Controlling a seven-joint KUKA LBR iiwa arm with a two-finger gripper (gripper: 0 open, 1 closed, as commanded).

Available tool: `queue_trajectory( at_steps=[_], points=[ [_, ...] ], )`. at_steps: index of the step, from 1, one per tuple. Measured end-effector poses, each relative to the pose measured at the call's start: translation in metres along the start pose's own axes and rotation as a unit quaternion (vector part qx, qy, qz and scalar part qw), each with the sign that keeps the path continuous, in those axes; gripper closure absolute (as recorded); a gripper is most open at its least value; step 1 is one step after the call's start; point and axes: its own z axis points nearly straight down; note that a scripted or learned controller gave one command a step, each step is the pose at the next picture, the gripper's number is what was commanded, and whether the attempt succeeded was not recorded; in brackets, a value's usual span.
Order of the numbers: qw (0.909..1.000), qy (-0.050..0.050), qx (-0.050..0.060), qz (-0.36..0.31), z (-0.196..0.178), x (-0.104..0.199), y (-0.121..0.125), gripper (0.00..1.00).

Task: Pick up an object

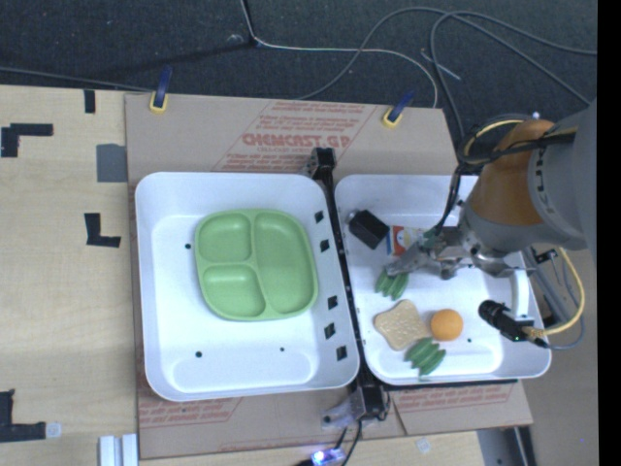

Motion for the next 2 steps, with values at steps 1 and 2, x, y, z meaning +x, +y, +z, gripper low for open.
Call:
queue_trajectory(
  at_steps=[1,2],
  points=[
    [1.0,0.002,-0.003,-0.002,-0.013,0.003,0.003,1.0],
    [1.0,-0.001,0.003,-0.001,-0.056,0.005,0.008,1.0]
  ],
)
